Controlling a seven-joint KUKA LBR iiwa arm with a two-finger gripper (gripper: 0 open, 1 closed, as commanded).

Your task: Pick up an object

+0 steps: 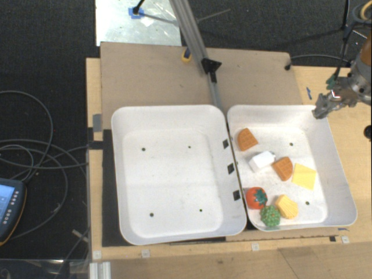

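The right bin (325, 150) holds several small objects: an orange wedge (247, 139), a white block (261, 160), an orange-brown piece (283, 168), a yellow slab (304, 176), a red tomato-like piece (256, 197), a green broccoli-like piece (270, 215) and a yellow-orange chunk (286, 206). My gripper (322, 107) hangs over the bin's far right corner, apart from all of them. I see nothing held by it.
The left bin (168, 121) lies beside the right one. A grey pole (192, 28) slants down from the top to the gap between the bins. Cables and a tablet (9, 208) lie on the floor at left.
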